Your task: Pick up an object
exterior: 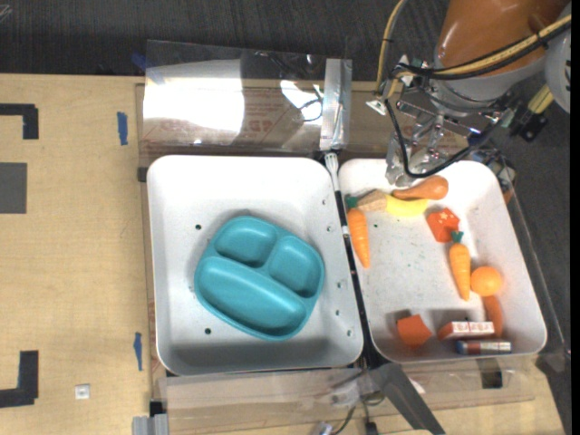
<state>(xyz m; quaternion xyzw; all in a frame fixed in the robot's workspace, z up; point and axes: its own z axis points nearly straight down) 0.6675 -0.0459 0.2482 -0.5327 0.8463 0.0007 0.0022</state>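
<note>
Table [63, 243]: tan surface carrying two shallow white bins side by side.

Left bin [172, 188]: one teal divided plate [259, 275] is laid near its middle, three compartments visible.

Right bin [521, 297]: toy food items are scattered inside. An orange carrot [359, 236] is placed along the left wall. A yellow piece [408, 207] is seen at the far end, with an orange gourd-shaped piece [424, 188] just behind it. A red strawberry-like piece [442, 224] is found beside these. A second carrot [460, 268] and an orange ball [487, 281] are touching near the right wall. An orange block [413, 330] and a small labelled packet [471, 331] are set at the near end.

Gripper [399, 175]: positioned over the far end of the right bin, just above the gourd-shaped piece; its opening cannot be told, and nothing is seen held.
</note>
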